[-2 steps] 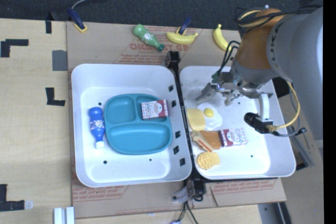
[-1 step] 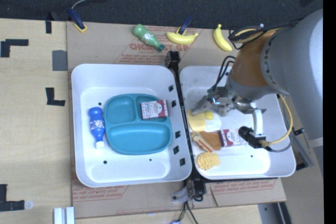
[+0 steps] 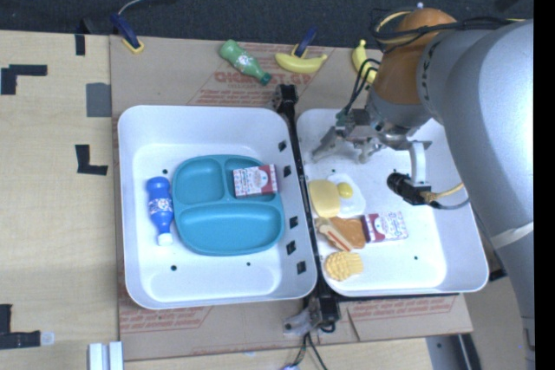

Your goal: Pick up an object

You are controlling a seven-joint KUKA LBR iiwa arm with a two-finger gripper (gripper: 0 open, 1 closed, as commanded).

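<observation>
A: Where is the gripper (image 3: 347, 143) sitting right now?

B: It is hanging over the back part of the right bin (image 3: 451, 260), close to the divider (image 3: 295, 178) between the two bins. The grey arm (image 3: 486, 108) with its orange band (image 3: 403, 69) is reaching in above it.

A: Are the fingers spread or closed?

B: They are standing apart, one pointing toward the divider and one pointing down into the bin, and nothing is sitting between them.

A: What is lying in that bin?

B: A fried egg (image 3: 347, 191) is lying just in front of the gripper, touching a yellow cheese block (image 3: 323, 197) on the divider side. In front of those, a piece of toast (image 3: 347, 231) is resting beside a small red-and-white carton (image 3: 386, 227), and a corn cob (image 3: 343, 265) is lying nearest the front rim.

A: And on the far side of the divider?

B: The left bin (image 3: 143, 273) is holding a blue tray (image 3: 217, 217) with a second small carton (image 3: 254, 181) lying in its back compartment, near the divider. A blue bottle (image 3: 159, 208) is lying against the tray's far edge.

A: Anything behind the bins?

B: A green bottle (image 3: 244, 61) and a banana (image 3: 300, 61) are lying on the cardboard behind the divider.
</observation>
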